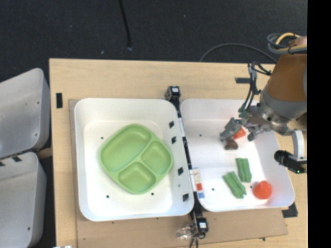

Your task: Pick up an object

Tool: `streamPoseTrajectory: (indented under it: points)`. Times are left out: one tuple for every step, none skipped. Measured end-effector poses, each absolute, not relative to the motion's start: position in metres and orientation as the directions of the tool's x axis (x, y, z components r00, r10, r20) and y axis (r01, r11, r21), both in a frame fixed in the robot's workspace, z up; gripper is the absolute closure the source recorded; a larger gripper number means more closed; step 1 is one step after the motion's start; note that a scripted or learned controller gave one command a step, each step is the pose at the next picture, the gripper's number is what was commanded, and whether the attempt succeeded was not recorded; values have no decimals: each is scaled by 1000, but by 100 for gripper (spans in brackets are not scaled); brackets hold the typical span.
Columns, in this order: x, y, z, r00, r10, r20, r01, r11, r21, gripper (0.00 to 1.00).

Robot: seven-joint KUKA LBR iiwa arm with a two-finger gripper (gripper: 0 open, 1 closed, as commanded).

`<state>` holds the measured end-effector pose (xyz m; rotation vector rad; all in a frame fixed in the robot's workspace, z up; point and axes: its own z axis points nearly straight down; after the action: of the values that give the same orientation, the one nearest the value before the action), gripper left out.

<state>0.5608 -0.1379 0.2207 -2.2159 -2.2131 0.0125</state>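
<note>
Fingers (239,133) around half-hidden orange object (239,134), right bin (207,118)

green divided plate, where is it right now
The green divided plate lies in the left white bin, near its middle, across the divider from the green pieces.

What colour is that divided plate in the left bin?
The divided plate is light green, shown plainly in the camera view.

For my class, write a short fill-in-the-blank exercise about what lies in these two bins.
1. The green divided plate lies in the ____ bin.
2. The plate has ____ compartments.
3. The two green bean pods lie in the ____ bin.
4. Beside the pods, near the bin's corner, sits a round ____ object.

Missing words: left; three; right; red
</note>
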Motion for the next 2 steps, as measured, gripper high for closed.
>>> streamPoseTrajectory:
  points:
    - [564,-138,228,-1,1000,0,1000,1,0,0]
    - [557,-139,184,1,1000,-1,1000,-1,-4,0]
